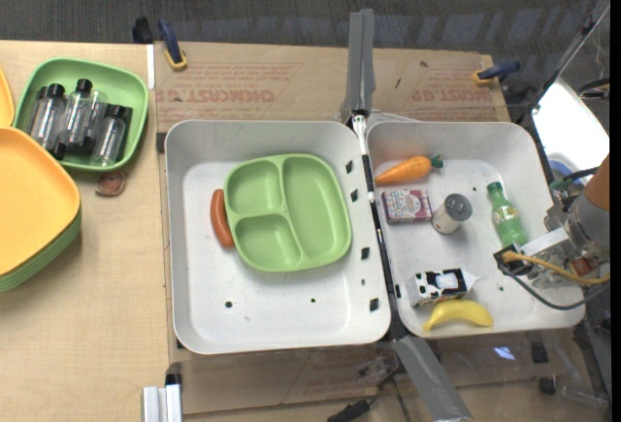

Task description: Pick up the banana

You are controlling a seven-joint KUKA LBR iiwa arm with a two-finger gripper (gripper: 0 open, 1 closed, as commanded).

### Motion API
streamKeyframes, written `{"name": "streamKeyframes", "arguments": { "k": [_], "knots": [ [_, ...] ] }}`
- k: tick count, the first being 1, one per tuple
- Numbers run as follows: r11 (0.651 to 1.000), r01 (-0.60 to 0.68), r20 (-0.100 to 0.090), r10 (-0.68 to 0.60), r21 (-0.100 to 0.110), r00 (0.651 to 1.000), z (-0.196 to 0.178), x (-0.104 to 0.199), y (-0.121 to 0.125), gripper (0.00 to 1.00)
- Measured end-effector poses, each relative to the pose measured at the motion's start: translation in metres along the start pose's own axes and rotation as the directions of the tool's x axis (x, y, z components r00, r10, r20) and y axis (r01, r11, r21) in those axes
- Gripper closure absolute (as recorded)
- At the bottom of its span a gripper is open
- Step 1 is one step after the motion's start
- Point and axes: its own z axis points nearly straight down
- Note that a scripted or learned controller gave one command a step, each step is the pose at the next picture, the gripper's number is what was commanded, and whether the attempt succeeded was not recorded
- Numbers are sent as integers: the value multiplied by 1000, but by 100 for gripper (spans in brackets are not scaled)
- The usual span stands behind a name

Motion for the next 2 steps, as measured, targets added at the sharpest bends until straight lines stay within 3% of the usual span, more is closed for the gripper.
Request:
{"name": "streamKeyframes", "arguments": {
  "k": [1, 2],
  "knots": [
    [999, -46, -1, 46, 0, 999, 11, 5, -20, 100],
    [1000, -29, -2, 29, -1, 1000, -14, 0, 1, 100]
  ]
}}
